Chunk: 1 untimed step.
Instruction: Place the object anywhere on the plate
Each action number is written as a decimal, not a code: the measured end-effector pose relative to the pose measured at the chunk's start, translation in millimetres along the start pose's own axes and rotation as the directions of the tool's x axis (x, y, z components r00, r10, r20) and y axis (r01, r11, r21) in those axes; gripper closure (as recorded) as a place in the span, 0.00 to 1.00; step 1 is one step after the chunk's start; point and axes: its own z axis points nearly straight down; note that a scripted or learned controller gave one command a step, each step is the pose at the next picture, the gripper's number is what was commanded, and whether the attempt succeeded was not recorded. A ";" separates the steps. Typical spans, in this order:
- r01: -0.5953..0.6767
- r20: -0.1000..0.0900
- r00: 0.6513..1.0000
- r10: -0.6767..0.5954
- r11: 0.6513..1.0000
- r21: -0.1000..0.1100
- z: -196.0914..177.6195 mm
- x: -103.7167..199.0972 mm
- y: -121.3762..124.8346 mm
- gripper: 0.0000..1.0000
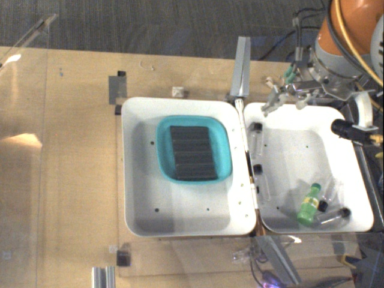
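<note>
Camera view: pincer [282,96] seen above top edge of right bin [360,221], fingers spread apart, nothing gripped. Green bottle [309,204] lying in right bin's lower corner beside clear items. Teal plate [223,143] with dark insert located in left bin [135,179].

A: Report any legible text, labels, brands, numbers or signs.

B: None can be read. The green bottle [309,206], at 4 o'clock in the right bin [282,161], is too small to make out any label. The teal plate [223,143] bears no readable marking.
</note>
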 end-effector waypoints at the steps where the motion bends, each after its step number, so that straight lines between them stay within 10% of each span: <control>1: -0.048 0.000 0.999 0.048 0.999 0.005 38.1 8.0 11.8 0.00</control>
